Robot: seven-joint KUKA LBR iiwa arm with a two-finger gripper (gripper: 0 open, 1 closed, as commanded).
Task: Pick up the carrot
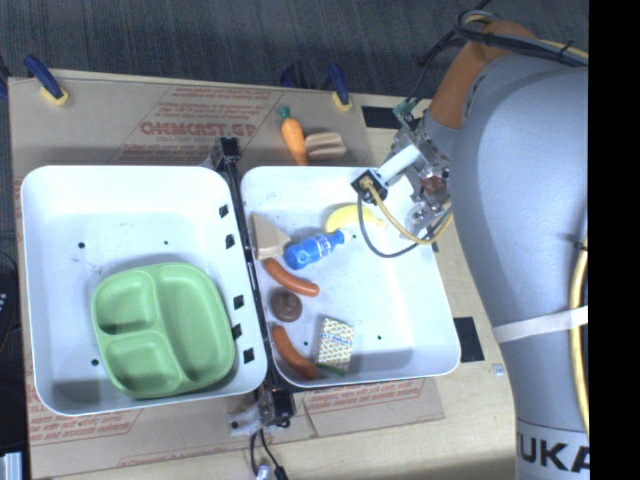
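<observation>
- Grey metal with an orange band above the wrist, my arm reaches in from the right, and my tool [432,196] hangs over the right bin's [400,298] far right edge.
- Whether my tool is spread or pressed together, I cannot tell; I see nothing held in it.
- Nearest to it in that bin is a yellow piece [345,218], with a blue bottle [312,250] lying on its side just beside it.
- Further left in the bin lie a tan wedge [268,236], a reddish sausage [292,278] and a small brown round thing [288,308].
- At the near wall are a second sausage [295,353] and a patterned packet [335,340], side by side.
- The carrot [292,138] is in neither bin: it lies on the counter [200,118], just past the right bin's far rim, next to a tan block [325,146].
- The left bin [120,218] holds a green divided plate [160,328].
</observation>
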